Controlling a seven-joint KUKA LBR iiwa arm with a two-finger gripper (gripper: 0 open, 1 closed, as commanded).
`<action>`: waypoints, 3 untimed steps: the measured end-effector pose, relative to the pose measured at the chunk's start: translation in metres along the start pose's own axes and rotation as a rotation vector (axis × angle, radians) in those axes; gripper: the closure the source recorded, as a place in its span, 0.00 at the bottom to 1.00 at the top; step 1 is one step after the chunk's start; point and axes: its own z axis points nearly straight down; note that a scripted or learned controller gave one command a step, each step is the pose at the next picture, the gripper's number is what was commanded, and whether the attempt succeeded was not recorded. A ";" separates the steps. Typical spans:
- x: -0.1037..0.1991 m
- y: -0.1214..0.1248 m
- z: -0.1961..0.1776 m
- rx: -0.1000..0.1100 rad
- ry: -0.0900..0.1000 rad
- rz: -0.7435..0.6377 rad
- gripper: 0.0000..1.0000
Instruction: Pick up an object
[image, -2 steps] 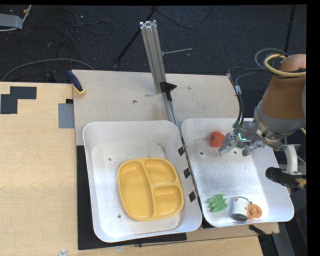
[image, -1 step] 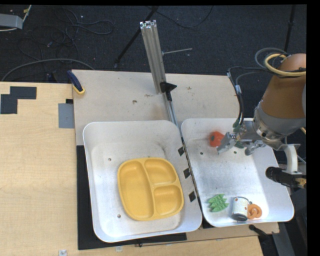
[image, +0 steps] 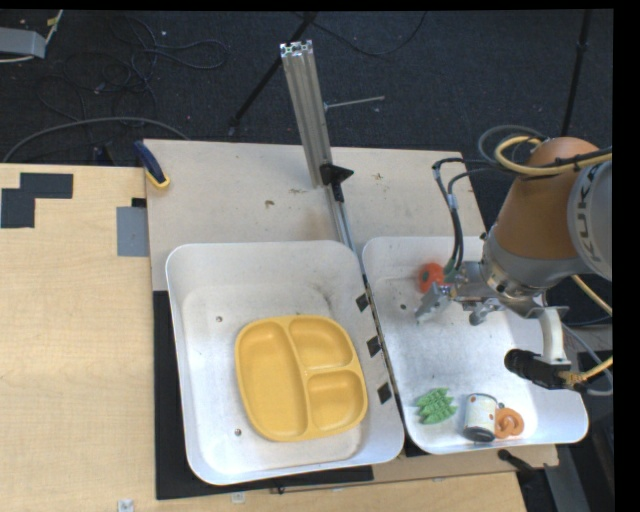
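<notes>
In the right bin, my gripper hangs over the bin's upper middle, its two grey fingers spread apart with nothing between them. A small red-orange object lies just up and left of the left finger, close to the gripper body. Near the bin's front edge rest a green leafy toy and a grey-white cylinder with an orange ring-shaped piece against its right side.
The left bin holds a yellow divided plate. A metal post rises behind the bins. The arm's grey and orange body overhangs the right bin's far right side, with cables around it.
</notes>
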 end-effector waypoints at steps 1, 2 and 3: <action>-0.005 0.006 0.049 0.001 0.000 0.001 0.00; -0.005 0.007 0.088 -0.006 0.001 0.001 0.00; -0.006 0.009 0.075 -0.014 0.002 0.005 1.00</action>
